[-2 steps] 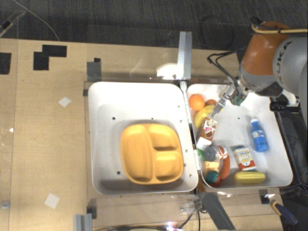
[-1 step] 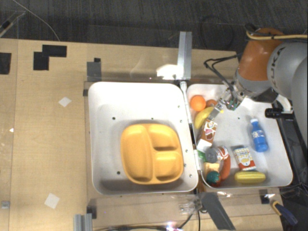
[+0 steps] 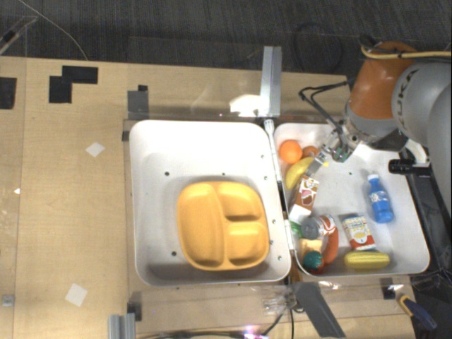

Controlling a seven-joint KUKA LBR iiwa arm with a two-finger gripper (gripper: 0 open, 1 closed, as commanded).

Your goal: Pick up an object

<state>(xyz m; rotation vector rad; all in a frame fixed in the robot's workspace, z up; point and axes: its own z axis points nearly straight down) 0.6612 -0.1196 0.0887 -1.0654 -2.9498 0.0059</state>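
My gripper (image 3: pixel 326 154) hangs low over the back left part of the right bin (image 3: pixel 406 224), reaching in from the grey and orange arm (image 3: pixel 385 90). Its tip is right beside a yellow banana (image 3: pixel 299 173) and an orange ball (image 3: pixel 289 150); I cannot tell whether it touches either. Nothing is visibly held. Below these lies a small red and white carton (image 3: pixel 306 192). A blue bottle (image 3: pixel 379 199) lies at the bin's right.
The front of the right bin holds a juice box (image 3: pixel 357 232), a yellow corn-like piece (image 3: pixel 366 260), a red sausage (image 3: pixel 330 243) and a teal ball (image 3: pixel 313 260). A yellow divided plate (image 3: pixel 223 224) lies in the left bin (image 3: pixel 152 189).
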